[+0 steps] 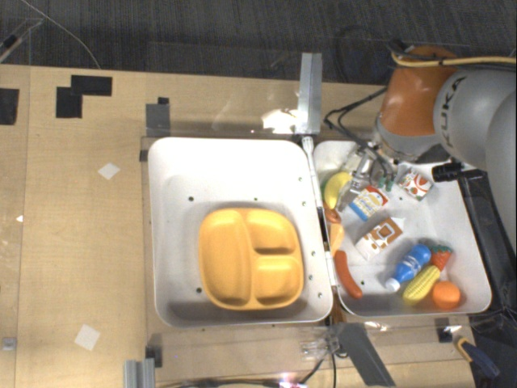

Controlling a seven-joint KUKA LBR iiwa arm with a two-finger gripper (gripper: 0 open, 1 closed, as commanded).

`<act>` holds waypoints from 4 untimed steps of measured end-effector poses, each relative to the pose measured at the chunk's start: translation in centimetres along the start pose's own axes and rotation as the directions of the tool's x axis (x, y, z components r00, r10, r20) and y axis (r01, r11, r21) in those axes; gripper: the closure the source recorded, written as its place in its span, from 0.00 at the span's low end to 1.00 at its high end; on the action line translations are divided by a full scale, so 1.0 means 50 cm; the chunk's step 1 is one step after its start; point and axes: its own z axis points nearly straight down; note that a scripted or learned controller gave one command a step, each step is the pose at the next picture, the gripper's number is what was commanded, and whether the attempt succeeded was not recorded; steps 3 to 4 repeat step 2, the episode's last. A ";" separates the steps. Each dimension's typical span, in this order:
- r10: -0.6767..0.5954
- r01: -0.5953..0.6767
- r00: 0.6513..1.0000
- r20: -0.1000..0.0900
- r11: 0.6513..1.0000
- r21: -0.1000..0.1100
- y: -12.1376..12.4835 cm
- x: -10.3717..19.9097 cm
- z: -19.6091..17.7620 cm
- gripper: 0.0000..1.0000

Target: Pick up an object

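Note:
My gripper (355, 186) hangs low over the upper left part of the right bin (472, 241), its metal fingers pointing down-left. Right under them lie a yellow lemon-shaped toy (333, 189) and a small white carton with red and blue print (369, 201). Further down the bin are a brown and white box (380, 237), a red sausage (347, 273), a blue bottle (408, 265), a yellow corn cob (422, 284), an orange ball (446, 295) and a white and red packet (417, 184). No object shows clearly between the fingers.
The left bin (178, 176) holds a yellow divided tray (250, 257). A metal post (310, 95) stands behind the wall between the two bins. The grey arm with its orange band (412, 95) comes in from the upper right.

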 end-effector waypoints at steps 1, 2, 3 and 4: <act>0.000 0.000 1.000 0.027 1.000 0.000 -0.003 -0.011 -0.029 1.00; -0.024 0.024 0.999 0.029 1.000 0.000 -0.037 0.072 -0.010 1.00; -0.024 0.024 0.999 0.029 1.000 0.000 -0.037 0.072 -0.010 1.00; -0.024 0.024 0.999 0.029 1.000 0.000 -0.037 0.072 -0.010 1.00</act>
